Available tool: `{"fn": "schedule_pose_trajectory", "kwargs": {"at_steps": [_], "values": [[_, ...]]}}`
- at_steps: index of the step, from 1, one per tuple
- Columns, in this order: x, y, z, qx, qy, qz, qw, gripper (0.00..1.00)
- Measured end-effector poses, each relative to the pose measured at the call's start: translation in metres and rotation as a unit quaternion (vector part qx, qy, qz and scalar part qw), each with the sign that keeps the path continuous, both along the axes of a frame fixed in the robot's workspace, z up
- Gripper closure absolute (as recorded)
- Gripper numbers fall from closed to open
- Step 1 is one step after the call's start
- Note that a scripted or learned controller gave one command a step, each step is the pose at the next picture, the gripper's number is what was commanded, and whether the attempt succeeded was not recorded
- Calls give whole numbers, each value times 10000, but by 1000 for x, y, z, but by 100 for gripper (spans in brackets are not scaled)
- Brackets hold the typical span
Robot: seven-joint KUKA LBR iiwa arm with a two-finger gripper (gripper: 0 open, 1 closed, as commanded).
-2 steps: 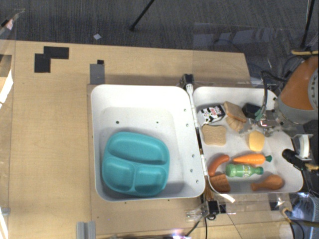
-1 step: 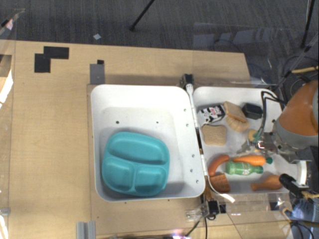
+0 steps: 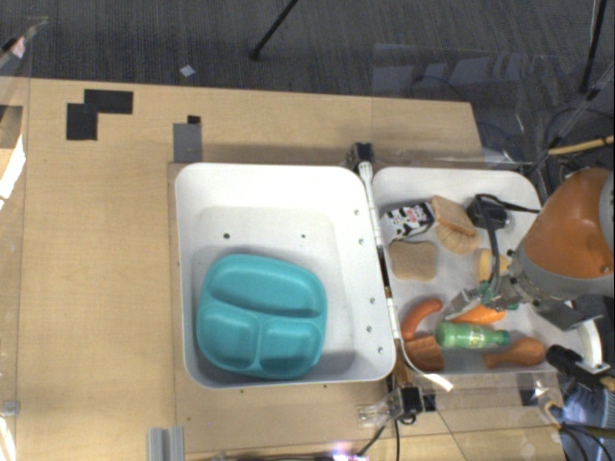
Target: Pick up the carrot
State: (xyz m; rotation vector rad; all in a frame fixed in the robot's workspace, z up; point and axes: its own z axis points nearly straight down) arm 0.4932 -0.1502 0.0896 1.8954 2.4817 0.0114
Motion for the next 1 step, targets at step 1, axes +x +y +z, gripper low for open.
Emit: {"fn": "schedule_pose_trajectory", "kwargs": {"at_steps": [1], "values": [[4,2,12,15,-32,13,10000,100]]}}
